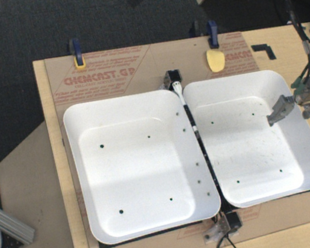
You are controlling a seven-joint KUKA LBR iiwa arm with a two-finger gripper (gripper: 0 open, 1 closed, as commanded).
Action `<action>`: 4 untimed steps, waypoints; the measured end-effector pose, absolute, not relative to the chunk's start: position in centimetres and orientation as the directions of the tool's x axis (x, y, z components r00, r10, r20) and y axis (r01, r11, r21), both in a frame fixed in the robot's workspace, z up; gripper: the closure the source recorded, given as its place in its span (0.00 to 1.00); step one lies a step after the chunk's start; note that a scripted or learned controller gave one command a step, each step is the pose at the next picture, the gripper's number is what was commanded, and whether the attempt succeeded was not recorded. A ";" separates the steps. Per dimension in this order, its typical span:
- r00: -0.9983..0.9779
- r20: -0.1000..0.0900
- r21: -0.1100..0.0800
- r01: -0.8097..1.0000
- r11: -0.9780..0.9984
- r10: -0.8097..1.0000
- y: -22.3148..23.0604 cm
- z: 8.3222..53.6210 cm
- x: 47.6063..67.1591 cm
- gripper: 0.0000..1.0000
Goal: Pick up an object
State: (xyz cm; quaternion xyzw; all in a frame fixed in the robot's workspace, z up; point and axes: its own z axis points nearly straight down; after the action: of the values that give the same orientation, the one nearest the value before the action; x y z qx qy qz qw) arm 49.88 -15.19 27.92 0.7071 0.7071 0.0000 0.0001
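The table (110, 69) carries two white bins side by side, the left bin (87, 180) touching the right bin (307, 147) along their shared edge, and no loose object can be made out in either. Over the right bin's right rim hangs the pincer (280, 109); whether it is open cannot be told, and nothing shows in it. Beyond the right bin's far rim lies a small yellow piece (215, 60).

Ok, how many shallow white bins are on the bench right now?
2. The left shallow white bin sits beside the right shallow white bin, their inner edges meeting at the middle. The gripper is over the right one.
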 end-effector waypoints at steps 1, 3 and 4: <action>0.000 -0.001 0.003 1.000 0.000 1.000 -15.2 29.0 49.9 1.00; 0.004 -0.007 0.012 1.000 -0.004 1.000 -17.3 32.0 53.3 1.00; 0.000 0.003 -0.006 1.000 0.000 1.000 -13.5 26.4 49.1 1.00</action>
State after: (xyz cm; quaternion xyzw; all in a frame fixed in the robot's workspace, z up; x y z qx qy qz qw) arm 49.13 -13.49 26.43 0.7072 0.7070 -0.0011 -0.0030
